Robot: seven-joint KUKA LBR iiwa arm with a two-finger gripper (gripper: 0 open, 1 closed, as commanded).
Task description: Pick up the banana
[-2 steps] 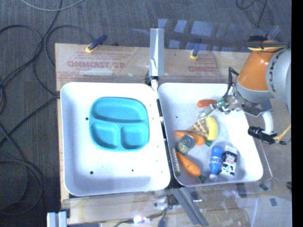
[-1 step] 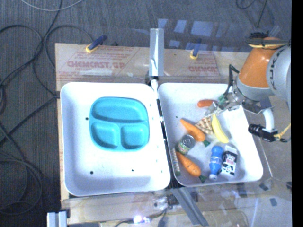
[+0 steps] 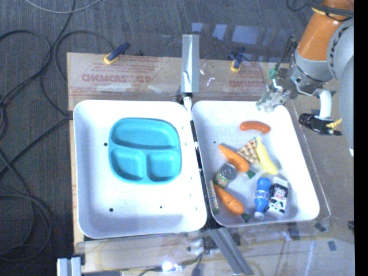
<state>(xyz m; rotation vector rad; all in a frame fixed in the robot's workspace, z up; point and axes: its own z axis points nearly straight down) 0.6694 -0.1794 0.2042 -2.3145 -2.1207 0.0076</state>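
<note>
The banana [image 3: 266, 158] is a small yellow piece lying in the right bin [image 3: 299, 148], next to a pizza slice [image 3: 249, 149]. My gripper [image 3: 271, 99] hangs over the far right corner of that bin, well above and behind the banana, with nothing seen between its fingers. The arm's orange band [image 3: 322, 30] rises at the upper right.
Around the banana lie a sausage [image 3: 255, 126], two carrots [image 3: 234, 157] [image 3: 229, 200], a tin can [image 3: 225, 175], a blue bottle [image 3: 261, 195] and a small milk carton [image 3: 279, 196]. The left bin [image 3: 92, 211] holds a blue divided tray [image 3: 145, 149].
</note>
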